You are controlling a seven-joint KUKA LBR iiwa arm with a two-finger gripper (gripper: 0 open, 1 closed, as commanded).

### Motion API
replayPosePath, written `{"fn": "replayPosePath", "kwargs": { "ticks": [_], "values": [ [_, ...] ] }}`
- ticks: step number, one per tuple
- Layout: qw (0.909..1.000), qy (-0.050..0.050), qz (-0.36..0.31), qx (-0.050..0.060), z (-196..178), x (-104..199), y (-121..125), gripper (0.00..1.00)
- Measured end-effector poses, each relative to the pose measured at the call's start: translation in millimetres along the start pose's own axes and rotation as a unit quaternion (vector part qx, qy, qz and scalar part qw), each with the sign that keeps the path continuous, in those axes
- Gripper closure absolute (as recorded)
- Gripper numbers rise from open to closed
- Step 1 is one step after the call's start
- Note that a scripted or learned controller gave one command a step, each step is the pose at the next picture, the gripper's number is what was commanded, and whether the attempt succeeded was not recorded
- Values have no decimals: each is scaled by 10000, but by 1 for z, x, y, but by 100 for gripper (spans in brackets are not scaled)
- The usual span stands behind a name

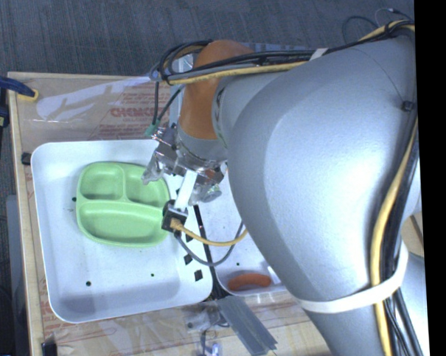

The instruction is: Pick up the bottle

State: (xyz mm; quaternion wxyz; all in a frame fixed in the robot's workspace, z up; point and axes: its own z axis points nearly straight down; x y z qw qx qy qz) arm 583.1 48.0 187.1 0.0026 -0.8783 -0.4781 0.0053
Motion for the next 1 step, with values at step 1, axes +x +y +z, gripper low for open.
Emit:
{"fn": "replayPosePath", "kwargs": {
  "ticks": [1],
  "values": [
    [9858,47,-1679,-84,75,55,-22,0]
  ]
}}
